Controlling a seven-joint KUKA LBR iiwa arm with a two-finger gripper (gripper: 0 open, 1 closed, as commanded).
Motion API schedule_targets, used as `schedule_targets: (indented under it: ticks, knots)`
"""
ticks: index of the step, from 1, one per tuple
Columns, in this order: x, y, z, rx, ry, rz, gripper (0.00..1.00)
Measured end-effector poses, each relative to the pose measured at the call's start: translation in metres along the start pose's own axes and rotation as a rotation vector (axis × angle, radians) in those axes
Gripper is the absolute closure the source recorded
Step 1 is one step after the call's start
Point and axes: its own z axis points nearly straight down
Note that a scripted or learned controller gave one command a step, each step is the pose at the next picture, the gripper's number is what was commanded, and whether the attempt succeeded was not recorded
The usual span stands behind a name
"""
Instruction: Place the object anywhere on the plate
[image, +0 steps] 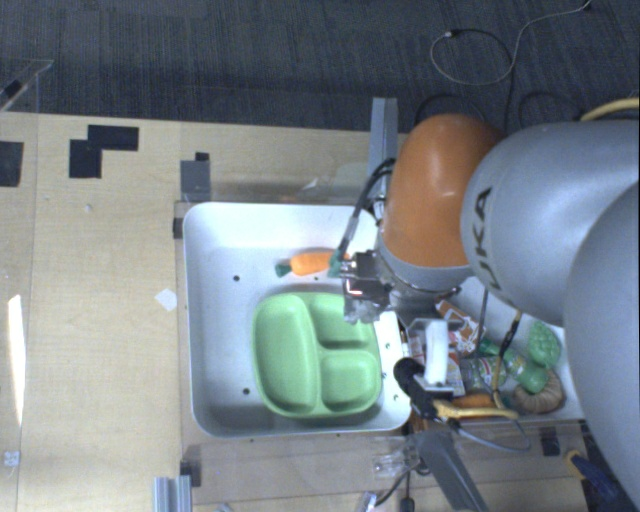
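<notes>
1. jaws (353, 290) low over the left bin, at the far right corner of the plate; released or clenched: cannot tell from this angle.
2. not yet done: toy carrot (309, 264) lying on the bin floor just beyond the plate's far rim, close beside the jaws, not visibly gripped.
3. left to do, by the look of it: secure the carrot, lift, set down in any compartment.
4. green plate (300, 355): smooth, matte, plastic-looking, rounded corners, three shallow compartments split by raised ridges.
5. carrot: small, orange, tapered, with a green tip toward the arm; soft or hard unclear.
6. white bin (215, 330): shallow, glossy, sloped walls.
</notes>
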Motion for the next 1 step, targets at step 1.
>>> schedule_targets:
  ticks: [1]
  knots:
    - [0.0327,0.0082,-0.0245,0.001,0.000,0.028,1.00]
